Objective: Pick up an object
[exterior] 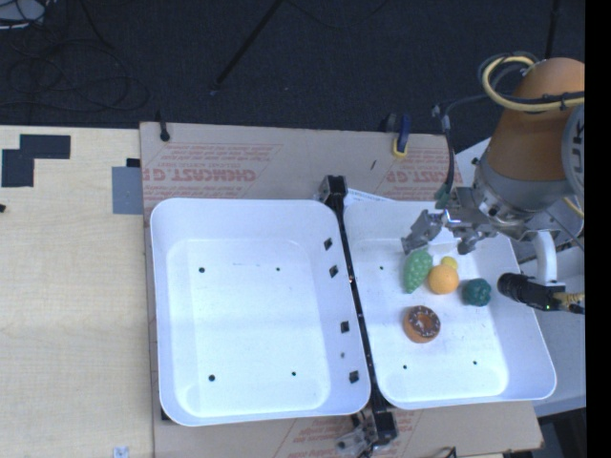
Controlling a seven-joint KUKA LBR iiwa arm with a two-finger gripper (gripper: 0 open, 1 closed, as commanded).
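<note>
The gripper (443, 233) is seen above the far part of the right bin (535, 375), with its two fingers spread apart and nothing between them. One finger (418, 231) hangs just above the green bumpy object (416, 270), the other (471, 239) stands further right.

Four small objects are gathered in the right bin. The green bumpy object lies furthest left, touching the orange ball (443, 280) on its right. A small yellow piece (449, 263) peeks out just behind the ball. A dark green lump (476, 293) sits a little apart to the right, and a brown ring like a doughnut (422, 323) lies nearer, clear of the others. The left bin (191, 219) is not involved.

The step in hand is judged to be the descent onto a chosen object. A clean pick is more likely if a single target is settled on. The green object and the ball touch, so a finger lowered between them could push one aside or trap both. The fingers are best placed outside one object, centred over it, lowered close to the bin floor and only then closed. The doughnut, being isolated, appears the easier target, though it lies nearer than the gripper.
</note>
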